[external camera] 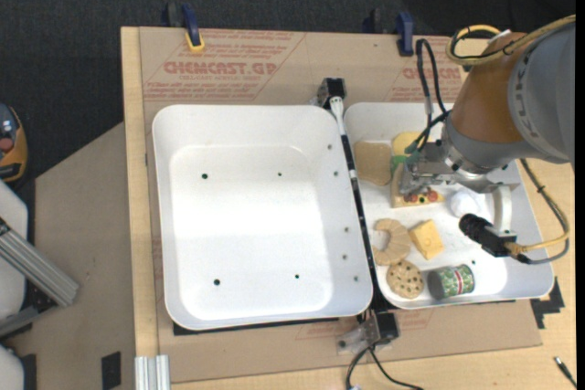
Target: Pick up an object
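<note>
1. Over far half of the view-right shallow white plastic bin (514,284): two-finger gripper (422,176) on the grey arm w/ orange band (494,100), reaching in from view-right and pointing down into the bin.
2. Jaw state: cannot tell. Wrist body blocks the tips from this angle.
3. Pick-up objs. all lie in the view-right bin, as listed in items 4–8.
4. Tan flat bread-slice-shaped piece (372,162): just beside gripper on view-left, near the wall shared w/ the other bin.
5. Yellow rounded obj. (406,142): far side of gripper, just beside it. Kind unclear.
6. Small pale box w/ coloured dots (416,194): at gripper's near side. Contact w/ gripper cannot be told.
7. White rounded obj. (462,201): view-right of the box, partly under the arm.
8. Near half of bin:
   - tan pretzel-shaped piece (391,239), touching yellow cheese-like wedge (427,239);
   - brown round biscuit (404,279), just beside green can lying on its side (452,280).
9. View-left shallow white plastic bin (256,224): edge to edge w/ the right bin. Both sit on a tan board w/ red print (137,151).
</note>
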You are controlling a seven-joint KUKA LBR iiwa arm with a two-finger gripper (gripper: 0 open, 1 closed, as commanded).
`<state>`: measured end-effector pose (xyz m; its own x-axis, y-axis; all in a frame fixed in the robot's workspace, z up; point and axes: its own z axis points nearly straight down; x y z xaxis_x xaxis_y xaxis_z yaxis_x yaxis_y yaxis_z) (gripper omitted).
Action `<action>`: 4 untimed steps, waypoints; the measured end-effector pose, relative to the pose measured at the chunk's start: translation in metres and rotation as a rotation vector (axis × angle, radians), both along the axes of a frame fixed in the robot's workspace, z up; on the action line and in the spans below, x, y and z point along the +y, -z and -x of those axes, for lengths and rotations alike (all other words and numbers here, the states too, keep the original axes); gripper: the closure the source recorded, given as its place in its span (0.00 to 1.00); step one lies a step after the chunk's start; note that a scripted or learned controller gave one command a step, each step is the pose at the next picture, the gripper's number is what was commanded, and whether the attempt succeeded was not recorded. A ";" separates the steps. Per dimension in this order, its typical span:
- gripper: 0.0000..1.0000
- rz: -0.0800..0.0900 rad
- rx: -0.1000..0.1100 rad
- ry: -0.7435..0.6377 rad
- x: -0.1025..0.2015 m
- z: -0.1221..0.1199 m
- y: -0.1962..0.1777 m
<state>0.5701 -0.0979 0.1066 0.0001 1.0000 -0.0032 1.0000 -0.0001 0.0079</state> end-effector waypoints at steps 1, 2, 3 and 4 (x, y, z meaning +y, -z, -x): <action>1.00 -0.005 0.013 0.001 -0.004 0.032 0.008; 0.00 -0.004 0.010 0.001 -0.004 0.030 0.008; 0.00 0.001 0.002 -0.003 -0.004 -0.040 0.019; 0.00 0.000 -0.001 -0.001 -0.039 -0.085 0.019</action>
